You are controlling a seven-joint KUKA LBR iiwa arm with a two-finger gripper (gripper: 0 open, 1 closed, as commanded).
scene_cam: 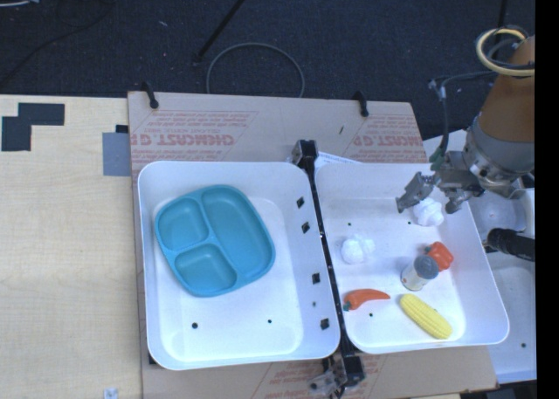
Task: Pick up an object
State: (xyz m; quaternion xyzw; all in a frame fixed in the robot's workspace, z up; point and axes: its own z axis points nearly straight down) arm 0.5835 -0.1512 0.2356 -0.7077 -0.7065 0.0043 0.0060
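Observation:
My gripper (431, 200) hangs over the far part of the right bin (489, 301), and its two fingers stand spread and open. A small white lump (428, 212) lies on the bin floor just under and between the fingertips; I cannot tell whether they touch it. Nearer the front lie a second white lump (355, 249), an orange piece (442, 255), a small grey-capped bottle (419, 272), a red-orange pepper (366, 298) and a yellow corn cob (425, 315).
A blue divided plate (214, 238) lies in the left bin (175, 336). A black divider (319, 249) runs between the two bins. Cardboard (262, 131) lies under the bins, with the wooden bench top (61, 240) to the left.

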